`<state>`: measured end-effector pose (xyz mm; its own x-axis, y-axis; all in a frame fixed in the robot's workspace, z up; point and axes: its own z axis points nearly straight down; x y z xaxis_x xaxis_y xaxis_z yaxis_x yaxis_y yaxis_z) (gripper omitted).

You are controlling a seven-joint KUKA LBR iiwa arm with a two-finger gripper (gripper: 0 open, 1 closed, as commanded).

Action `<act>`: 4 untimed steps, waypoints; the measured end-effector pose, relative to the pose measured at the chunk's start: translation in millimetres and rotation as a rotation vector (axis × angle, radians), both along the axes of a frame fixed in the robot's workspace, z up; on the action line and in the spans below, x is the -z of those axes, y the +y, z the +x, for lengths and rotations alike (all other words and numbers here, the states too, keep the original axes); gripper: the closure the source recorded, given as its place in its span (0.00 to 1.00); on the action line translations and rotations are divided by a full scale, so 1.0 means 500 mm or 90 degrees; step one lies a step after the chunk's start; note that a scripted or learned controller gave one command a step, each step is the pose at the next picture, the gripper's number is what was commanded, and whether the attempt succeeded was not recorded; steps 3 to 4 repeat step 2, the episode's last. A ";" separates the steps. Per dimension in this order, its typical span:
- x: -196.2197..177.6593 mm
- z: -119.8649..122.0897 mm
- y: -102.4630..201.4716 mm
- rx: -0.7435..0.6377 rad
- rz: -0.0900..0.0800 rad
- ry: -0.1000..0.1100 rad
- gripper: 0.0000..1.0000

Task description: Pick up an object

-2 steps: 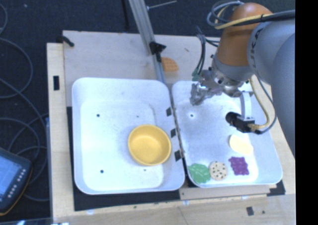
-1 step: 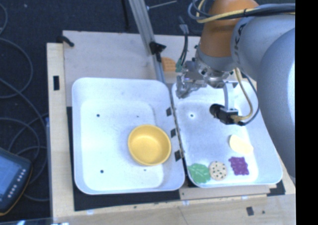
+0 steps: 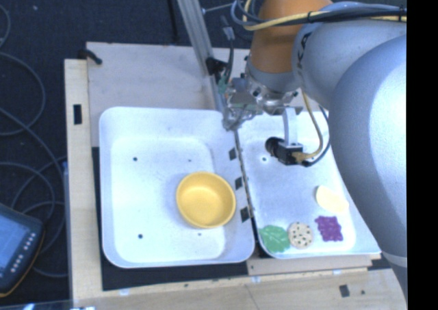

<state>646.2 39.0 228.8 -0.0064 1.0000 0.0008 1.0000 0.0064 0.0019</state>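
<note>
Tool above the seam between two bins

The tool (image 3: 236, 113) hangs at the divider's twelve o'clock end; its state cannot be told. The arm (image 3: 356, 76) slants in from three o'clock. Yellow bowl (image 3: 205, 199) sits in the left bin (image 3: 123, 165), floor open around it; small items line the right bin's (image 3: 274, 178) six o'clock edge.

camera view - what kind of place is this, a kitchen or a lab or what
Most likely a robotics lab, not a kitchen. A grey arm reaches over two white bins on a bench, loose cables trail across the dark floor, and the food items are toys: a yellow bowl and a cookie.
</note>
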 end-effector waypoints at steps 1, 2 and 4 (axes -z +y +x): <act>-0.007 0.013 0.090 0.000 0.000 0.000 1.00; -0.007 0.012 0.083 0.001 -0.002 0.001 0.00; -0.007 0.012 0.083 0.001 -0.002 0.001 0.00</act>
